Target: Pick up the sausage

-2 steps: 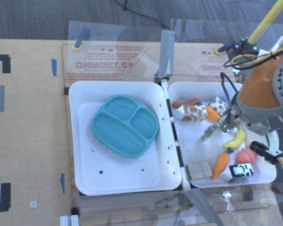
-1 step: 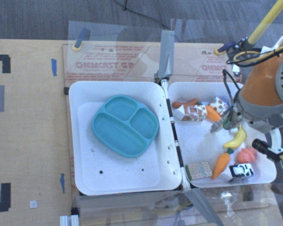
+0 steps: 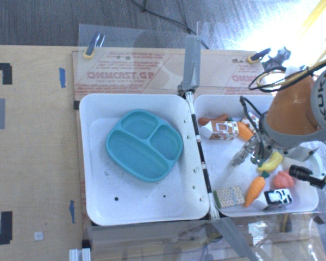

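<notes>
The end effector (image 3: 249, 152) hung low over the middle of the right bin (image 3: 309, 204), and its metal fingers appeared spread apart with nothing between them. Just above and to its left lay a small carton (image 3: 224, 130), and behind the carton, against the bin's far wall, a reddish-brown link (image 3: 214, 119) stretched out, which I judged to be the sausage, though the carton hid part of it. To do this step well, the end effector would need to travel toward that far corner, turn so that its jaws crossed the sausage's narrow width, and come down on the exposed end clear of the carton; a descent too close to the wall or the carton would likely jam a finger or nudge the sausage away. On the near side lay a yellow banana (image 3: 270, 162), a carrot (image 3: 254, 190), a pink piece (image 3: 282, 179) and a patterned packet (image 3: 230, 196), all well apart from the target. The left bin (image 3: 92, 145) held a blue divided plate (image 3: 144, 144).
</notes>
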Available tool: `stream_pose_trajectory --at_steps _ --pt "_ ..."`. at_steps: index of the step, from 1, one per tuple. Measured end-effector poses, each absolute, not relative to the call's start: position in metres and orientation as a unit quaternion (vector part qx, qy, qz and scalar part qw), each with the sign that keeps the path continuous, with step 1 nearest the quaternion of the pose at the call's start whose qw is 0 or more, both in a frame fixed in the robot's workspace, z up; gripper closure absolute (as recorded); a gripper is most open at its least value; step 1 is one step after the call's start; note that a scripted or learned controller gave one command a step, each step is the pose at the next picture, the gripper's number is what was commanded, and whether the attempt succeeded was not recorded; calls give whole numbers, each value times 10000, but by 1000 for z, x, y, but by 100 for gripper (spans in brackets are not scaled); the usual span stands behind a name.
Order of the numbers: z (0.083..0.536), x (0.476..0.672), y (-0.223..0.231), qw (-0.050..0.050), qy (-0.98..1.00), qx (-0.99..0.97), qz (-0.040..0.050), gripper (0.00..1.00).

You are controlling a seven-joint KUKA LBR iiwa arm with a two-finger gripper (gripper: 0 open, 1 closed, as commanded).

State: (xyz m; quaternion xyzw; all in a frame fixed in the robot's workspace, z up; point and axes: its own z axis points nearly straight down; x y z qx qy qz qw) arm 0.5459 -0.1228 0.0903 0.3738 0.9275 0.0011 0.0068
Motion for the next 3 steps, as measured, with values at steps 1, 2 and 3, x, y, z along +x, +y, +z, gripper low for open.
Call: stream_pose_trajectory --at_steps 1,2,3 --pt "90 594 -106 82 9867 1626 5 100" --pt "90 616 -137 77 9975 702 5 100" --pt "188 609 -80 49 9963 859 6 100"
